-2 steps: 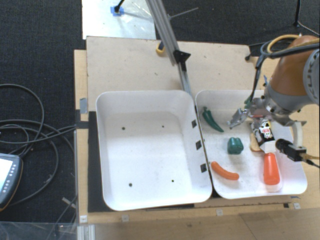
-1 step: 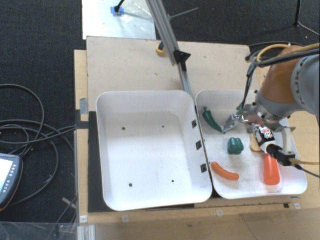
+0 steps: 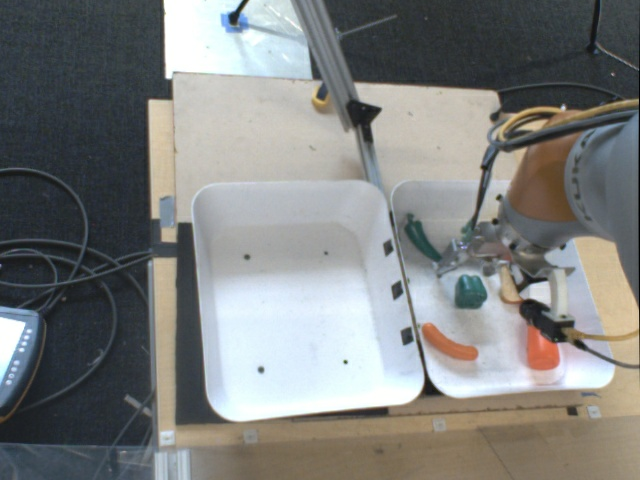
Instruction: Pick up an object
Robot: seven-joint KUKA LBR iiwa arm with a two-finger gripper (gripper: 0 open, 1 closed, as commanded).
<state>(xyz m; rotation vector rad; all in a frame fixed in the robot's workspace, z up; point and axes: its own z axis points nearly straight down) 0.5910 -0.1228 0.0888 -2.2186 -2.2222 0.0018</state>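
- Two shallow white plastic bins sit side by side on the pale wooden bench (image 3: 260, 128); the left bin (image 3: 215, 268) has only small dark specks on its floor, so any pick has to come from the other one.
- Along the wall where the bins meet, the right bin (image 3: 440, 383) begins, and all the loose items lie inside it.
- Nearest that wall, a dark green curved plastic piece (image 3: 421, 238) lies on the floor toward the far side, and an orange carrot-shaped toy (image 3: 450, 343) lies toward the near rim, well apart from it.
- Between them and a little further right, a small teal chunky block (image 3: 470, 291) sits just below the metal wrist hardware; judging by the pose, it is the likeliest target.
- The grey arm's gripper (image 3: 505, 268) hangs low over the bin's middle, just beside the block; whether its claw is apart or together I cannot tell, and nothing shows clamped in it.
- Further right, a red-orange stubby object (image 3: 541, 350) rests near the bin's near corner, partly under a black cable fitting (image 3: 545, 320).
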